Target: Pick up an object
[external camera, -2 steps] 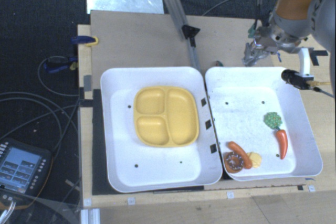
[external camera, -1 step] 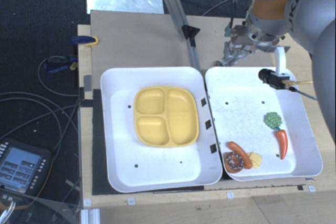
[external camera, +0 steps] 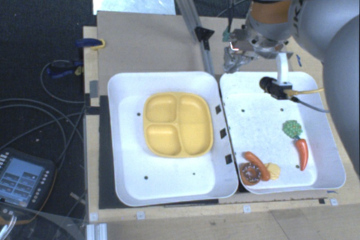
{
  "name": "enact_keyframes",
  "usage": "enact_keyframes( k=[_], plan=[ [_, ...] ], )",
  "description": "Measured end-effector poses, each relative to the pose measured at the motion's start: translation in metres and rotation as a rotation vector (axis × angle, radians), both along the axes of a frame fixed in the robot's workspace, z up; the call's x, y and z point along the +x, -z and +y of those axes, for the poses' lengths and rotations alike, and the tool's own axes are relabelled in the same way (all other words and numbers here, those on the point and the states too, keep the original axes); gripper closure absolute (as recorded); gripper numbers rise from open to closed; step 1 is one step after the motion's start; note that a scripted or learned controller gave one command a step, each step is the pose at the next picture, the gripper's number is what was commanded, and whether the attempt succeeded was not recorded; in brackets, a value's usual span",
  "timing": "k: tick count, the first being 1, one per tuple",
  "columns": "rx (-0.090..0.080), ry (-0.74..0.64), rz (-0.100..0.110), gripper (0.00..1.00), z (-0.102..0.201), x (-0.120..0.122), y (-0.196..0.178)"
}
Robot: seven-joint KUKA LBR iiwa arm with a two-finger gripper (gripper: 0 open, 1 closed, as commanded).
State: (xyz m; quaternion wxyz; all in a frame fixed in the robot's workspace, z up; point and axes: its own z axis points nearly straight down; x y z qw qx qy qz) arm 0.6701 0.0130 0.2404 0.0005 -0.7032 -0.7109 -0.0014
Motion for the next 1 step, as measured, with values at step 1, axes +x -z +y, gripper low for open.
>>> enact_keyframes(
  k=[1],
  plan=[
    [0.0, 0.0, -0.001, 1.0, 0.0574, -0.0016, -0.0075]
  ],
)
